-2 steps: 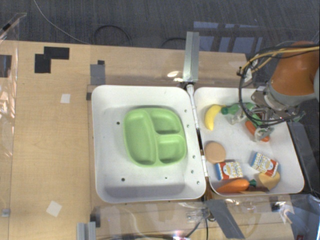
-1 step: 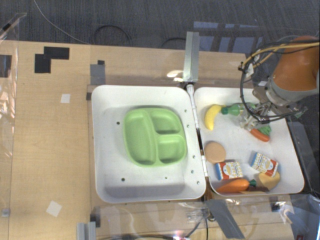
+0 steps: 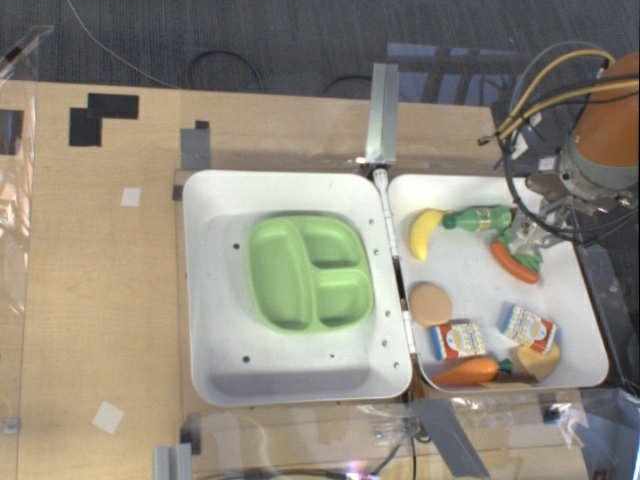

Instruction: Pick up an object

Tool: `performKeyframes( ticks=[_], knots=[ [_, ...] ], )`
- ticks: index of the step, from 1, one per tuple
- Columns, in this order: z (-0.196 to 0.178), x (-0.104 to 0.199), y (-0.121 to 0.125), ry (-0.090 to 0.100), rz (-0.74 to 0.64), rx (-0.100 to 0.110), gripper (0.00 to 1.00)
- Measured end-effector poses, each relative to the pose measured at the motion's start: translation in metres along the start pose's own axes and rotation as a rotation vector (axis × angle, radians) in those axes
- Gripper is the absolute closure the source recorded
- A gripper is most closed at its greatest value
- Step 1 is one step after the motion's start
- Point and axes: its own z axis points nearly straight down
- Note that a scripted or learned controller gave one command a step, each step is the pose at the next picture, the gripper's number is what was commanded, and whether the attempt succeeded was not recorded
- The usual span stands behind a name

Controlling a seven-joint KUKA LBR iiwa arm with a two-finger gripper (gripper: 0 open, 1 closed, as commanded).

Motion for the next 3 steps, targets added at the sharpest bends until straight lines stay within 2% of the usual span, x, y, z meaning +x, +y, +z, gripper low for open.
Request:
performKeyframes(
  ticks=[1,2,3],
  knots=[
    [0.001,-0.001,0.001,-0.001,-0.001,-0.002,0.00],
    [0.048,0.007,0.013,0.000,0.076,0.015,0.00],
    [0.057,0.022,0.051,0.000,0.263,0.003,0.00]
  ],
)
